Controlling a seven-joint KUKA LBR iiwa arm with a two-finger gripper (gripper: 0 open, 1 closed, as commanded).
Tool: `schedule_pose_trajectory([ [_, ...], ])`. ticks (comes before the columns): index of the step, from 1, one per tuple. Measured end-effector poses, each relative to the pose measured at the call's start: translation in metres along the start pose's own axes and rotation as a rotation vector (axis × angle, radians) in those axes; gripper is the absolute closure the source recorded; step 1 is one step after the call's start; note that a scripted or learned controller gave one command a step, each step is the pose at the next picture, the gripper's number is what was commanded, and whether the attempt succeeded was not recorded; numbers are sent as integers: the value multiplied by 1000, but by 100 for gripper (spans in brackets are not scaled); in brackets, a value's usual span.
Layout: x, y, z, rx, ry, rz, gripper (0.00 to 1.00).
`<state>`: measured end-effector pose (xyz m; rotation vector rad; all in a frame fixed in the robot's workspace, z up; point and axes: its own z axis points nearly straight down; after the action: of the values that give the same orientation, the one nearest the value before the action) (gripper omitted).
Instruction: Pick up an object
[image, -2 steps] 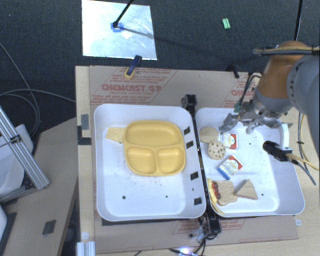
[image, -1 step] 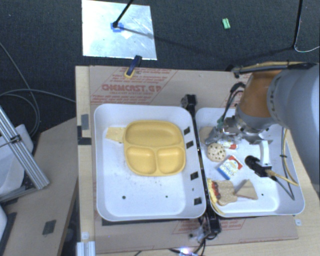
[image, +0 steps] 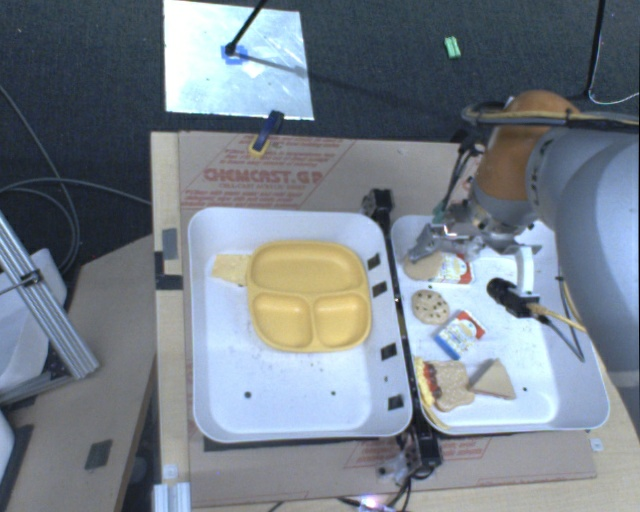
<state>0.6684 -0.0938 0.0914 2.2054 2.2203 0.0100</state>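
Two shallow white bins sit side by side before you. Your end effector (image: 435, 242) hangs low over the far-left corner of the right bin (image: 575, 395), just above a tan flat piece (image: 422, 268) and a red-and-white packet (image: 456, 268); you cannot tell whether it is apart or together. Lower in the view lie a round cookie (image: 430, 305), a blue-and-red packet (image: 461, 333), a toast slice (image: 452, 385) and a tan wedge (image: 494, 380). The left bin (image: 220, 400) holds a yellow divided tray (image: 305, 295).

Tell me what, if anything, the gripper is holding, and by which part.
Cannot tell. The gripper sits low over a tan food piece in the right bin; any hold is hidden.
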Motion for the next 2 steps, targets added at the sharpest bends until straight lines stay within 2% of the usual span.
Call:
schedule_pose_trajectory([
  [1,3,4,-16,-16,4,-2,100],
  [2,2,2,-14,-11,4,-2,0],
])
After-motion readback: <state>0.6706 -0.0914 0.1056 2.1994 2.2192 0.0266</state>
